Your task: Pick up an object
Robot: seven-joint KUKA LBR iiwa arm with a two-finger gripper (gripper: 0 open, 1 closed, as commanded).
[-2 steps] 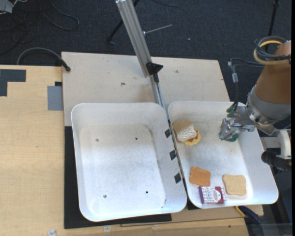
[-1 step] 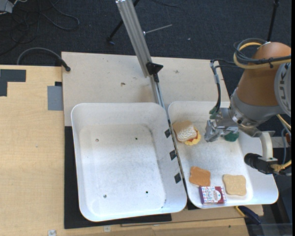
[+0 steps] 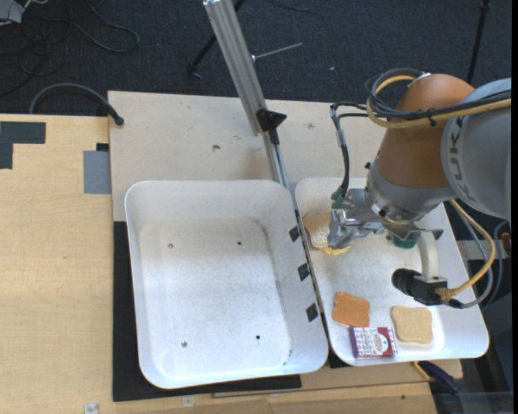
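My pincer (image 3: 340, 238) is low in the right white plastic bin (image 3: 466, 339), at its left side, next to the wall of the big left white plastic bin (image 3: 211, 287). It sits on top of a round pale cracker-like toy (image 3: 316, 229) with a bit of yellow under it. I cannot tell if I have squeezed it or not.

I think I am at the grabbing step. Next I should close on the round toy and lift slowly.

Other things lie near the front: an orange square toy cracker (image 3: 351, 310), a tan toast-shaped toy (image 3: 412, 324) and a small red and white packet (image 3: 372, 342).
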